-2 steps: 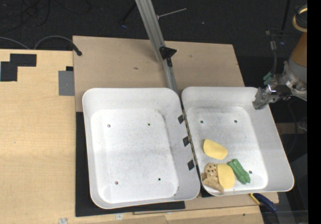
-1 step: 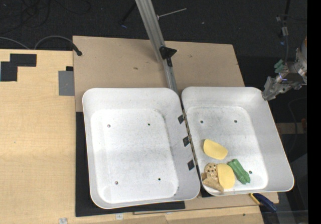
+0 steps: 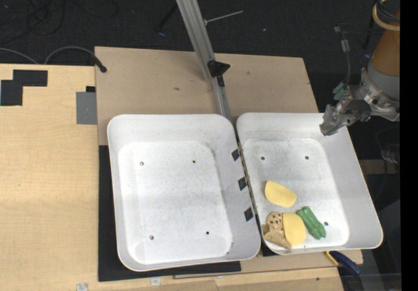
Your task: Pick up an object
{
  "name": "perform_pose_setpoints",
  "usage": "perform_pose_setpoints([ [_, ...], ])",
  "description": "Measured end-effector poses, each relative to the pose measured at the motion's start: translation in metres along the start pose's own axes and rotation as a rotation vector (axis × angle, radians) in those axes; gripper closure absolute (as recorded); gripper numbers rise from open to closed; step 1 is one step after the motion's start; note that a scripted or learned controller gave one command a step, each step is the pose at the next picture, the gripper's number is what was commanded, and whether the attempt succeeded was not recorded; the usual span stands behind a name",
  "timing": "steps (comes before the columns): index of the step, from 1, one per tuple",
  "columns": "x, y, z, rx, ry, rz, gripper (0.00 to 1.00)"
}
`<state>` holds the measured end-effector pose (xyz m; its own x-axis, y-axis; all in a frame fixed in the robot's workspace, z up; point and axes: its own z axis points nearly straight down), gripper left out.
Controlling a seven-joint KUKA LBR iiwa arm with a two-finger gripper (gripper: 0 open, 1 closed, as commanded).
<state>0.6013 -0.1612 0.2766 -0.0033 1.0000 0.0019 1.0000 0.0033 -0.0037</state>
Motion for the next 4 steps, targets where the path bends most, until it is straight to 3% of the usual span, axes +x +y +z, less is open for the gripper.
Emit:
perform_pose_setpoints([
  [3, 0.152, -0.043, 0.032, 0.002, 0.001, 0.0, 1.0],
  [4, 0.205, -0.056, 0.027, 0.002, 0.0, -0.002, 1.0],
])
